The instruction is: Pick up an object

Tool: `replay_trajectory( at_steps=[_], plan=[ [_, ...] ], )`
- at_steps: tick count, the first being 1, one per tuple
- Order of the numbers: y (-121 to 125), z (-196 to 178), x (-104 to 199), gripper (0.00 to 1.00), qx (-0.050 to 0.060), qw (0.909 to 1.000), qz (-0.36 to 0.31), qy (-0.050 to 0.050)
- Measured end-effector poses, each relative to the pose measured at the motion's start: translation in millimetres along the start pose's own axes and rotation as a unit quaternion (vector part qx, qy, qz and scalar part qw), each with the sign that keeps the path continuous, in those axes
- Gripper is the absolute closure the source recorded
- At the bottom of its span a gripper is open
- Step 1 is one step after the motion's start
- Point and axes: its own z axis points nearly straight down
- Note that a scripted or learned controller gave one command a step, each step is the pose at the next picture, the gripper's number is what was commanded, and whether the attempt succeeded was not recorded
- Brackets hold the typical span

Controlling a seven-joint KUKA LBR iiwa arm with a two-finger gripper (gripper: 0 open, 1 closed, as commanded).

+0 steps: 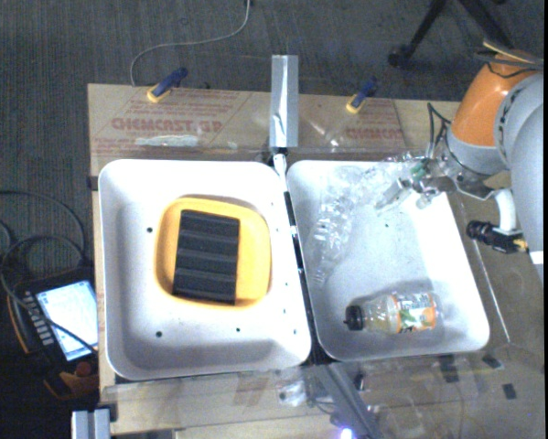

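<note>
1. The surface carried two shallow white bins side by side, and a brown board with red lettering lay along its far edge.
2. In the left bin lay a yellow dish-like object with a black ribbed block resting on top of it, near the middle of the bin.
3. In the right bin a small plastic bottle lay on its side near the front edge. It had a dark cap pointing to the left, an orange label and a pale yellow liquid inside.
4. A crumpled piece of clear plastic lay in the far left part of the right bin, stretching from the far wall toward the middle, well apart from the bottle.
5. The grey arm with its orange band reached in from the right, over the far right corner of the right bin.
6. The gripper was at that far right corner, low near the rim, just beside the right end of the clear plastic. It was too small and too mixed with the shiny plastic, so I cannot tell if the jaws were wide or narrow, or if anything was between them.
7. Two clamps with blue and yellow handles sat on the far edge of the board, and a metal post stood between the bins at the back.
8. A tablet-like device with cables lay on the floor to the left.
</note>
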Motion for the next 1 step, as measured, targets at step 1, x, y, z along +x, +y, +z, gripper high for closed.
replay_trajectory(
  at_steps=[1],
  plan=[
    [0.0,-10.2,-1.0,1.00,0.001,1.0000,-0.001,-0.004]
  ],
)
